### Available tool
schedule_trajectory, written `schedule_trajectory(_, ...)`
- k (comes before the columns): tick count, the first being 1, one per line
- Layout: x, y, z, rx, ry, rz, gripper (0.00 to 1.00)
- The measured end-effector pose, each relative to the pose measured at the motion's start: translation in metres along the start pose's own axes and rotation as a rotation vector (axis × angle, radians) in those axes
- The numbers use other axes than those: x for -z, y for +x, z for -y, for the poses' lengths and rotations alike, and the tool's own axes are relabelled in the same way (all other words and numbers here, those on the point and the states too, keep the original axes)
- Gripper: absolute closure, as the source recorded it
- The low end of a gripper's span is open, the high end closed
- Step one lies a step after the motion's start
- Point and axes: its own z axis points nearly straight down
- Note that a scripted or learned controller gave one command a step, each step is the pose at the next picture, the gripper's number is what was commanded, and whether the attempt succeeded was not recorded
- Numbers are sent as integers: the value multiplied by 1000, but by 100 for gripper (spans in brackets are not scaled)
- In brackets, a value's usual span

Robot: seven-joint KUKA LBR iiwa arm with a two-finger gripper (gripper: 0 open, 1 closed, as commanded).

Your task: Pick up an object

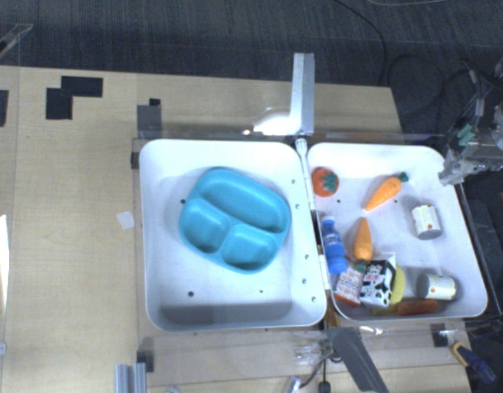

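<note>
Two carrots (383, 192), two cans (425, 220), one blue bottle (333, 245).

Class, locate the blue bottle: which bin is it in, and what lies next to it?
The blue bottle lies in the right bin, along its left wall, below the round orange fruit and just left of a carrot.

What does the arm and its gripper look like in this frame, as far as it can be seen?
A small part of it shows at the right edge, above the right bin: the gripper looks like pale grey metal with angular, bracket-like parts, slightly blurred. Just above it there is a hint of orange and thin cables or wires. No markings are legible.
</note>
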Motion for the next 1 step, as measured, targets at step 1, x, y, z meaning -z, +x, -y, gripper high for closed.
schedule_trajectory(1, 121, 23, -10, 305, 0, 0, 100)
